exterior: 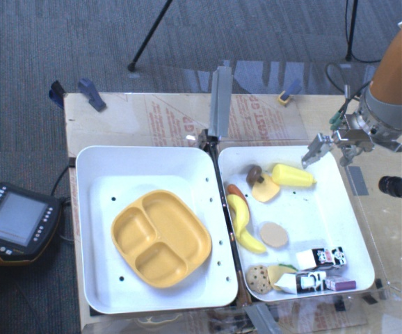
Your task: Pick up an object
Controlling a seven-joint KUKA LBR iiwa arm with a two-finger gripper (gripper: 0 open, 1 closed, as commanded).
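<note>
My gripper hangs over the far right corner of the right bin, open, with nothing between its fingers. Just to its left lies a yellow oblong toy. Further left are a brown mushroom, a beige slice and an orange piece. A banana runs along the bin's left wall, with a tan disc beside it. Near the front edge sit a cookie, a wedge-shaped piece, two small cartons and a purple block.
The left bin holds a yellow divided plate. A grey upright post stands behind the gap between the bins. A pendant with a screen lies left of the bench. Tripod legs stand on the carpet behind.
</note>
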